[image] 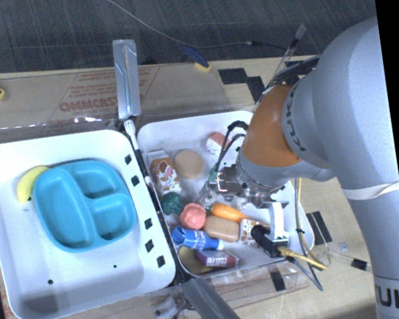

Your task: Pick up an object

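Observation:
The right bin holds a heap of small things. Among them are an orange carrot, a pink-red ball, a tan block, a blue bottle, a brown packet and a round tan lid. My gripper is down inside this bin, just above the carrot and right of the lid. The wrist hides its tips, and I see nothing held between them.
The left bin carries a blue divided tray with a yellow banana at its left edge. A red-and-white item lies at the back of the right bin, and a dark can at its front. The grey arm covers the right bin's right side.

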`<state>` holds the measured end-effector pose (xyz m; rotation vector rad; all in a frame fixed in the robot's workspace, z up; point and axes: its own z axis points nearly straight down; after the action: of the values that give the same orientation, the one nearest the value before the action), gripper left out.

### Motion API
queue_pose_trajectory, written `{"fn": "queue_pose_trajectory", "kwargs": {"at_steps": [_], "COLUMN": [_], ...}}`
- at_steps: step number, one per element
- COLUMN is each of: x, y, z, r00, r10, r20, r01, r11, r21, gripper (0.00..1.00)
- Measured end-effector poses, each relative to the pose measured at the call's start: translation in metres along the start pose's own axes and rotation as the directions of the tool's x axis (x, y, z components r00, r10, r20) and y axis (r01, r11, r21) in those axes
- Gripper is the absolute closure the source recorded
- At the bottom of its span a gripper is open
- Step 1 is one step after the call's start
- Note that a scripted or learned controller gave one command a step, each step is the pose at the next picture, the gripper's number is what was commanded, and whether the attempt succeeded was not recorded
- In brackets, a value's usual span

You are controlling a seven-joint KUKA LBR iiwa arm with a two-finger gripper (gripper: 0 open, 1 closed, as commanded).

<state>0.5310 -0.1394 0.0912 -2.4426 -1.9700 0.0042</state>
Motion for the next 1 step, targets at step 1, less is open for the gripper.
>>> {"fn": "queue_pose_trajectory", "kwargs": {"at_steps": [1], "x": [-0.0061], "y": [-0.0380], "z": [-0.0002], "r00": [0.970], "r10": [-0.244], "r20": [-0.001], "r01": [0.244], "r11": [0.970], "r21": [-0.002], "gripper": [0.00]}}
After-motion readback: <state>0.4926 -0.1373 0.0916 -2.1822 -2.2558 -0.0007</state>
